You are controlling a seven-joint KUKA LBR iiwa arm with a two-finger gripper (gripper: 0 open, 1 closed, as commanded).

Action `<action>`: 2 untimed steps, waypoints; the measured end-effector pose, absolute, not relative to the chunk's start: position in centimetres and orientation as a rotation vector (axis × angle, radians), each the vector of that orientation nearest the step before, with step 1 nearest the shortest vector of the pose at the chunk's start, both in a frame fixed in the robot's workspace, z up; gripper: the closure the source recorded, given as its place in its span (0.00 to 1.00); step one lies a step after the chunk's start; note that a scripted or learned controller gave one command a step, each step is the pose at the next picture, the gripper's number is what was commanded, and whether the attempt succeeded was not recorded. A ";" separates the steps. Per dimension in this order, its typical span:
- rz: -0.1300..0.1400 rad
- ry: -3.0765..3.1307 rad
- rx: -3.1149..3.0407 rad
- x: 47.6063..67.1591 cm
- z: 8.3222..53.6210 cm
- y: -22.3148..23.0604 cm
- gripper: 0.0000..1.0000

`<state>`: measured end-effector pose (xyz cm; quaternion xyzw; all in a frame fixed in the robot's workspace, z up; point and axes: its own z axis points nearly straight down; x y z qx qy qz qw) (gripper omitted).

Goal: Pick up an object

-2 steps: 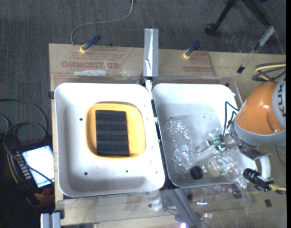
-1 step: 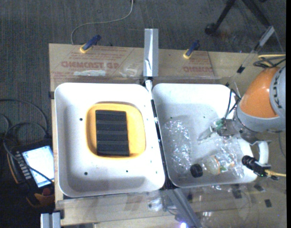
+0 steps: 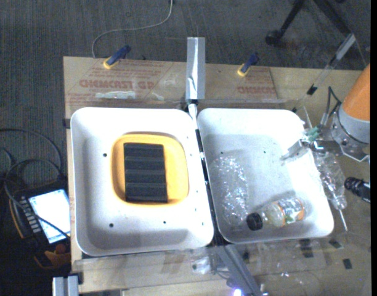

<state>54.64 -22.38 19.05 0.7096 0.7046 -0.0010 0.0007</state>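
Observation:
A yellow tray-like object (image 3: 150, 169) with a black ridged insert lies in the middle of the left bin (image 3: 90, 165). In the right bin (image 3: 250, 128), a clear plastic bottle (image 3: 281, 213) with a black cap lies on its side near the front. A crumpled clear plastic piece (image 3: 230, 184) rests to its left. My gripper (image 3: 307, 144) hovers over the right bin's far right rim, apart from the bottle. A clear, crinkled plastic thing (image 3: 331, 174) sits just below the gripper at the rim; whether it is held is unclear.
The orange-banded arm (image 3: 360, 100) enters from the right. A metal post (image 3: 194, 73) stands behind the divide between the bins. Two clamps (image 3: 116, 56) hold the board at the back. A tablet and cables lie on the floor at the left.

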 end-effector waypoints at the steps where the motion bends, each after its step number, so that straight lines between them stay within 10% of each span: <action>1: -0.001 2.227 2.214 49.0 18.7 -20.7 0.00; 2: 0.020 2.341 2.075 49.3 10.5 -21.7 0.00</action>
